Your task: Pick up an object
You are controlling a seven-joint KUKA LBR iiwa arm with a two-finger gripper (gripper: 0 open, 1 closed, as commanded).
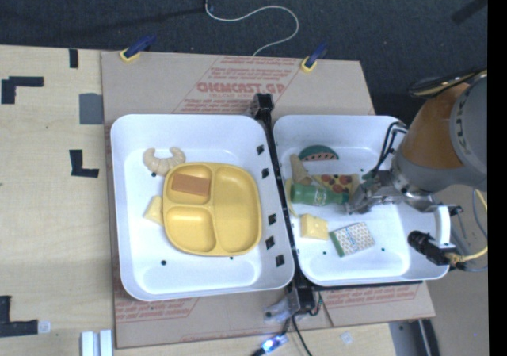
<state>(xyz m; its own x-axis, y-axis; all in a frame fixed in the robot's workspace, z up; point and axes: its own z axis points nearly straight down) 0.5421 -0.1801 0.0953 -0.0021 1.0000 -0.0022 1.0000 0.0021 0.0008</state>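
The arm [447, 140] reaches in from the right, and its tool [366, 197] sits low inside the right bin [396, 267], close to that bin's middle. The tool is dark and blurred against the white floor, so whether it is apart, together or clamped on something cannot be told.

Taking the right bin as the landmark: a green packet [318, 195] lies at its centre-left, just left of the tool and seemingly touching it. A colourful printed wrapper [337, 182] lies along the packet's far edge. A watermelon-slice toy [319, 155] sits toward the bin's far wall. A yellow wedge like cheese [314, 227] lies near the bin's left wall, on the near side of the green packet. A small patterned green-edged block [352, 239] rests toward the bin's near wall, right of the wedge and apart from it.

The left bin [135, 267] adjoins the right bin along their shared wall. It holds a yellow divided plate [226, 216] with a brown slab [190, 183] in its far-left compartment. A pale curved pastry-like piece [162, 158] lies beyond the plate, and a small yellow piece [153, 209] peeks out at the plate's left edge.

Both bins stand on a cardboard sheet [230, 85] on the counter [47, 212]
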